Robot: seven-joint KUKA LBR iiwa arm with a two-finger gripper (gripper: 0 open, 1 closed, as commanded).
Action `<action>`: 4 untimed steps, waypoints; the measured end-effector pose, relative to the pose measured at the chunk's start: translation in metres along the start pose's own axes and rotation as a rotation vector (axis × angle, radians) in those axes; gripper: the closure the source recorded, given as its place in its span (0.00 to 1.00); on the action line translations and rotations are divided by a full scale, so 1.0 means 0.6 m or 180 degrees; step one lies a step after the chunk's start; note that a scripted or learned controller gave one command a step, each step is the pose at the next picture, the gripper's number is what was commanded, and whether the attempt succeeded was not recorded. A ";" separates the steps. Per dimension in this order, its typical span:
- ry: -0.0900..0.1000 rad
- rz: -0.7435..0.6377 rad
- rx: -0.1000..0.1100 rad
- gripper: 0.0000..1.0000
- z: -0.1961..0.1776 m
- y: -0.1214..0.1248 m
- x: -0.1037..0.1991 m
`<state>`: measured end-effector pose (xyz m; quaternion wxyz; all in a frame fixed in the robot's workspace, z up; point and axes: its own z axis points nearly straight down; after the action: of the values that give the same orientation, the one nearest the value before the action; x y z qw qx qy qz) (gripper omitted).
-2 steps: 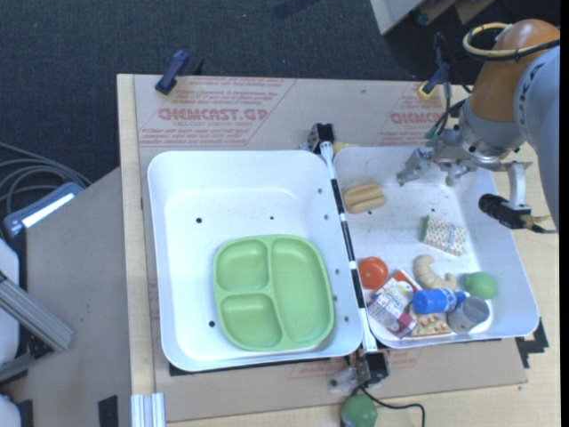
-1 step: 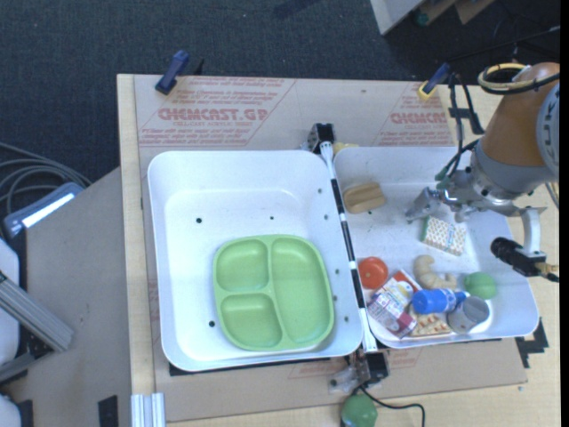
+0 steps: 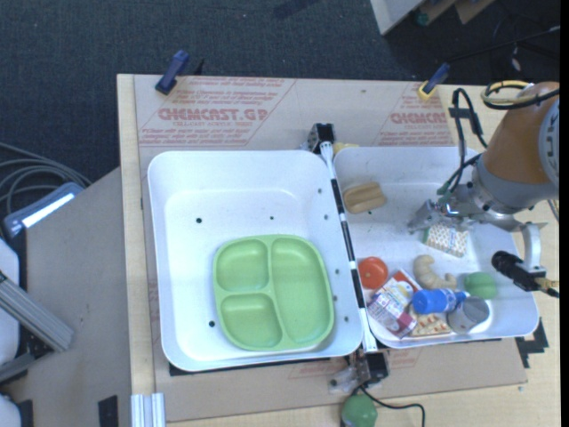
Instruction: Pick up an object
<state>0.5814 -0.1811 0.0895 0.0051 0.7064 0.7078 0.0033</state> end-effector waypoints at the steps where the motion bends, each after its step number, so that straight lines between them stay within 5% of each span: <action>1: -0.0016 0.0008 -0.0016 1.00 -0.019 0.002 -0.003; 2: -0.0014 0.0008 -0.0014 0.00 -0.018 0.001 -0.003; 3: 0.0010 0.0000 0.0031 0.00 -0.160 -0.005 0.157; 4: -0.0001 0.0009 0.0029 0.00 -0.213 -0.011 0.028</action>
<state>0.5732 -0.1639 0.2172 0.0020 0.7074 0.7068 0.0000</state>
